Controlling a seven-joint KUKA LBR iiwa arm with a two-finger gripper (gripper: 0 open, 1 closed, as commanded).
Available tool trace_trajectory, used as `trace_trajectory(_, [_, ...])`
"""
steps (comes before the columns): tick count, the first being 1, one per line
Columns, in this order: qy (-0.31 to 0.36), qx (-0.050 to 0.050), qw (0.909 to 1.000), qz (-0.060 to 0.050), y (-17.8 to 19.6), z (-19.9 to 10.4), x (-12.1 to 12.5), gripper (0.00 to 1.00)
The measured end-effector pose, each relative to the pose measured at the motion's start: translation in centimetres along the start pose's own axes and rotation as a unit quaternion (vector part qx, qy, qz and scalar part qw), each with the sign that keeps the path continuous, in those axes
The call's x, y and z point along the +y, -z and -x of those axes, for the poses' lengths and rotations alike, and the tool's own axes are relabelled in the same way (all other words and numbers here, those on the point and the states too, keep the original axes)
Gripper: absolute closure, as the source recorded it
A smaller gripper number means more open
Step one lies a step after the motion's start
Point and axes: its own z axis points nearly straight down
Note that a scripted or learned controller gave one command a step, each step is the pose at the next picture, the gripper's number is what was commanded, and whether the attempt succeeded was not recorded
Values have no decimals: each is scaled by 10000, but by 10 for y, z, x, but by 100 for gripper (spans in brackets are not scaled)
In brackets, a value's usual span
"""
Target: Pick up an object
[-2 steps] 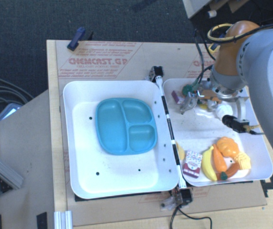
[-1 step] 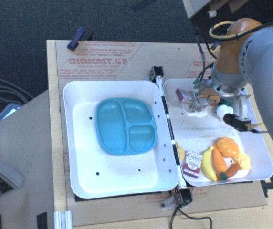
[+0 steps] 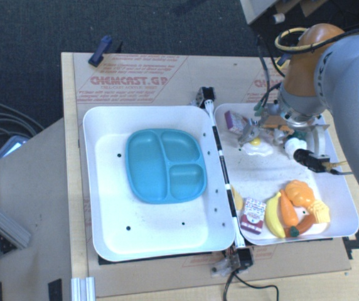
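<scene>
While beneath end effector (image 3: 259,129), white object (image 3: 258,147).

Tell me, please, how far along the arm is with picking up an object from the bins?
Nothing looks picked up yet. The gripper is down in the far part of the right bin, close above a white and yellow toy beside a purple item. The banana, carrot and small carton lie at the near end. The blue divided plate sits in the left bin. Gripping and lifting remain.
</scene>
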Motion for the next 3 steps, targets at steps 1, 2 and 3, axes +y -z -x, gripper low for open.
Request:
trace_trajectory(1, [3,-6,10000,13,11,0,0,100])
trace_trajectory(2, [3,-4,10000,9,10,-1,0,0])
trace_trajectory(3, [8,-14,10000,21,21,-1,0,100])
